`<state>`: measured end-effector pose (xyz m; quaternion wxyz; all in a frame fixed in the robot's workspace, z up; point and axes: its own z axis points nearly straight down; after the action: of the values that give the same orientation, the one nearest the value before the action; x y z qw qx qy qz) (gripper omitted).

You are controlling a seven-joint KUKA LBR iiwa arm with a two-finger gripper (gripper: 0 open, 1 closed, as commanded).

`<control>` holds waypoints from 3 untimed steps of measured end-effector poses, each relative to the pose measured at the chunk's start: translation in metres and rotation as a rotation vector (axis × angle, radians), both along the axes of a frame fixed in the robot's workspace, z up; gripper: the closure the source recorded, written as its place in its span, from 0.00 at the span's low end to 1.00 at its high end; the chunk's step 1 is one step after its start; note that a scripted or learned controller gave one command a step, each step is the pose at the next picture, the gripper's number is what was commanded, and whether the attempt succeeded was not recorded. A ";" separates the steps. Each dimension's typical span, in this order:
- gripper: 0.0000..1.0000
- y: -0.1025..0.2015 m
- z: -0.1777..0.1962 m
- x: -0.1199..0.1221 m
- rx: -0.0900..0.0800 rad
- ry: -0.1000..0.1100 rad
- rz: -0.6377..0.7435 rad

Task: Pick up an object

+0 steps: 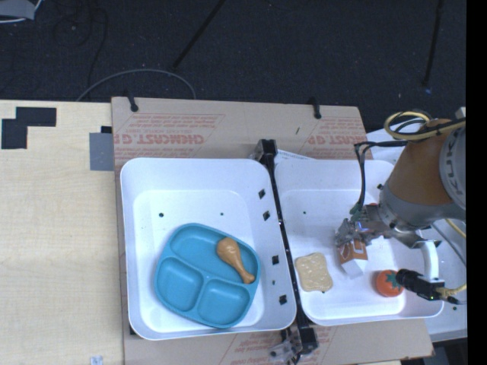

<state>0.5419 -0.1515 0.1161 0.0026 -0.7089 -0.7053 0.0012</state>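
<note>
The claw (354,238) hangs low in the right white plastic bin (319,204), directly over a small brown-and-white toy block (352,255); whether it is apart or clamped cannot be told. The block looks light, stiff and smooth, best pinched across its flat sides. Near it lie a pale flat bread-slice toy (313,272) and a round orange tomato toy (387,283), likely slippery.

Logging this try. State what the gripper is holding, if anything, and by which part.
Cannot be told. The gripper is down in the right bin over a small brown and white object, but no hold on it is visible.
</note>
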 end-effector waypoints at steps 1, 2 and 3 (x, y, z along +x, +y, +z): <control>1.00 0.009 0.054 0.006 -0.002 -0.008 0.008; 1.00 0.008 0.107 0.007 -0.002 -0.008 0.007; 1.00 0.063 0.117 0.012 0.000 -0.004 0.010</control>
<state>0.5537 -0.0884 0.2327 0.0011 -0.7054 -0.7088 -0.0002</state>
